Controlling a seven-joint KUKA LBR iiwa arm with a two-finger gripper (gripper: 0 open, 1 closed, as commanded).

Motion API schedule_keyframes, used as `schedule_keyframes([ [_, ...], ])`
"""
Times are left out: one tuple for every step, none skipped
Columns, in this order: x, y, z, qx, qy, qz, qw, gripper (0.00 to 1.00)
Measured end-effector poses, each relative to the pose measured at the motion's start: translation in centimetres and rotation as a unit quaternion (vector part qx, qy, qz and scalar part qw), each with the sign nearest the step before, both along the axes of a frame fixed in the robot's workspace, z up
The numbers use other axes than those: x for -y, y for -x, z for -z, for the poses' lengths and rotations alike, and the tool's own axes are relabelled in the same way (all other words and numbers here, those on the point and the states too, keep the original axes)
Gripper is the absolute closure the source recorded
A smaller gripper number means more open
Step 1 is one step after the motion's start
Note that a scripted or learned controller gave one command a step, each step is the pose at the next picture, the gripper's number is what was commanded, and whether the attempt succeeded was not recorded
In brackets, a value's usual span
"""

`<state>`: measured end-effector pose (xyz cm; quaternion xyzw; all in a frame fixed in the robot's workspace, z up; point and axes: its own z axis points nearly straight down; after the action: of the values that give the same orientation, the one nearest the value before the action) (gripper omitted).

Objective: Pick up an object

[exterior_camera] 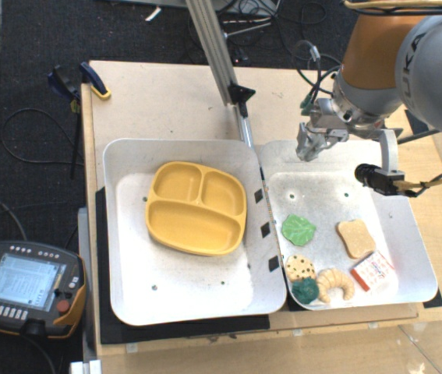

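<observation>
Left of the counter (166,92): a teach pendant (22,283) is lying on the dark floor, screen up, probably parked within an operator's reach.

Left bin (127,287): a yellow divided plate (197,207) is sitting right way up near the middle, three compartments showing, nothing in them. It is likely serving as a drop-off place, well apart from the pickable items.

Between the bins: a slanted metal pole (213,45) is crossing the view from the top and ending at the seam.

Right bin (408,209): the candidate objects are crowding its near end. A green leaf-shaped piece (298,229) is lying flat, just above a spotted cookie (299,267), which is touching a dark green lump (305,290). A croissant (337,284) is lying beside that lump. A slice of toast (356,238) and a small red-and-white packet (373,271) are resting further right, near each other. The far half of this bin is offering free room for an approach.

Gripper (309,148): it is hanging over the far left corner of the right bin, well apart from every object. The jaws are pointing down; how far apart they are standing cannot be told, and nothing is visible between them. Judgement: no item is picked yet.
</observation>
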<state>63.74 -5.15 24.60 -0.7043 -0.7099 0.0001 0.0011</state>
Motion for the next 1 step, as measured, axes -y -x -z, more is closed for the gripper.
schedule_keyframes([
  [-5.22, -1.04, 0.09, 0.002, 0.0004, 0.0, 1.0, 1.0],
])
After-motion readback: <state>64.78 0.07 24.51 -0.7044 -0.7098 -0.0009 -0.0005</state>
